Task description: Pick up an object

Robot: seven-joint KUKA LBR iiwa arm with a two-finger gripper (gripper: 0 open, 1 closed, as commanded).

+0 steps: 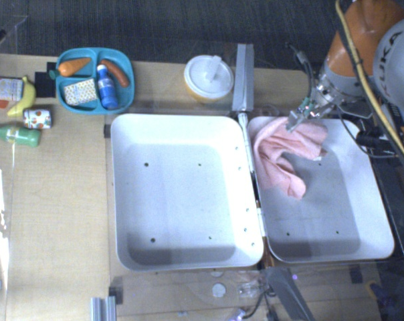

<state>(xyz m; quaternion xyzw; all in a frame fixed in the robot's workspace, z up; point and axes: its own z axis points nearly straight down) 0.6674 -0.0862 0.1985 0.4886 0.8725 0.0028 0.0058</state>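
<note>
Pink cloth (285,154) is the obvious target here, bunched up in the upper-left part of the right bin (349,236), with one fold trailing down toward the middle. The gripper (301,118) sits right at the cloth's top edge, near the bin's back rim, and it looks like it's touching or just above the fabric there. Honestly can't tell whether the fingers are apart or pinched together, they're too small and tangled up with wires at this angle, so I wouldn't say it has hold of anything. My read is that it's at the grasp step: down at the cloth, not lifted yet. Next it needs to close on a good bunch of fabric and go straight up; catching only the edge could let it slip out. Left bin (182,246) has nothing to do with this, and the blue tray (125,69) and lidded cup (209,77) up on the bench are well clear.
</note>
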